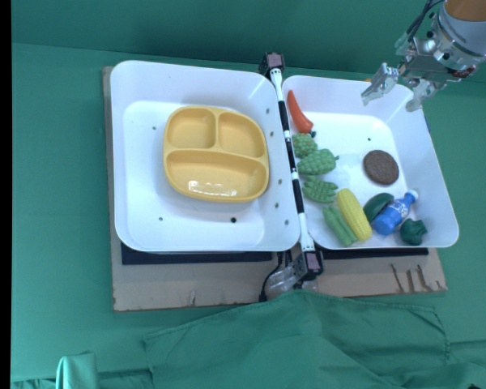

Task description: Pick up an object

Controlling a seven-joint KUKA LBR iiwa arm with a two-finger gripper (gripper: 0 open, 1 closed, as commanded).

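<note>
My gripper [398, 90] hangs above the far right corner of the right bin [425, 136], fingers spread open with nothing between them. Below it in that bin lie a brown round patty [381, 167], a red chili pepper [299, 113], several green vegetables [316, 164], a yellow corn cob [353, 213], a blue bottle [394, 212], a dark green cucumber [377, 204] and a small broccoli piece [412, 232]. All the items rest on the bin floor, apart from the gripper.
The left bin [146, 209] holds a yellow three-compartment plate [216, 153]. A black-and-white divider [290, 160] runs between the bins. Both sit on cardboard [146, 294] over green cloth, with a fold of cloth [308, 339] at the front.
</note>
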